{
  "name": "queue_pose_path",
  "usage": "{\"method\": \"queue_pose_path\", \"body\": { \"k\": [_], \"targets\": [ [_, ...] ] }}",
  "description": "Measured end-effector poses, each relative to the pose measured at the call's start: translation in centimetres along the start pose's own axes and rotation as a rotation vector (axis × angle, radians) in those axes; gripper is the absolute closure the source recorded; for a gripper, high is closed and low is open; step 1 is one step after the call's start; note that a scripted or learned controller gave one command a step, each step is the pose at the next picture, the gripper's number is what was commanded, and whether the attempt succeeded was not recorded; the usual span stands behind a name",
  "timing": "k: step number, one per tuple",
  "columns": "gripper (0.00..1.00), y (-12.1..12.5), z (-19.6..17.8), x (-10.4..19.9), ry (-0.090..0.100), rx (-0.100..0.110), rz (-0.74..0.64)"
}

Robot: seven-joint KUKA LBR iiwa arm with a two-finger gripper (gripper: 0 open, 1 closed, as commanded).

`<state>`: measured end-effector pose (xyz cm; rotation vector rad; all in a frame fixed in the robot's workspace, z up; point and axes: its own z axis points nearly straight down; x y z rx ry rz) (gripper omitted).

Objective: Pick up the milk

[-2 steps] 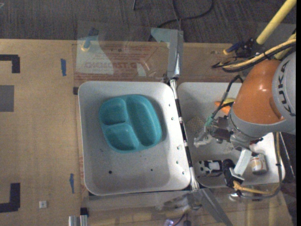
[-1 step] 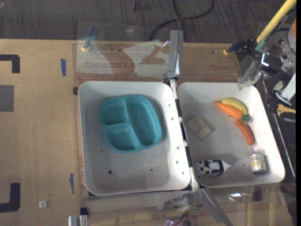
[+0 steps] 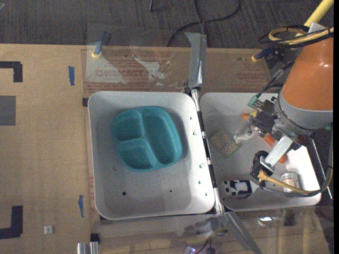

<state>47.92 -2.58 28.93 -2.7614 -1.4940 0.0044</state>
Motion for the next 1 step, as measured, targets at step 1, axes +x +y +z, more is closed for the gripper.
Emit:
{"method": "queue_pose_path", "body": {
  "k": [1],
  "targets": [
    [0.0,-2.09,10.59,3.55,0.0,0.001,0.121]
  ]
}}
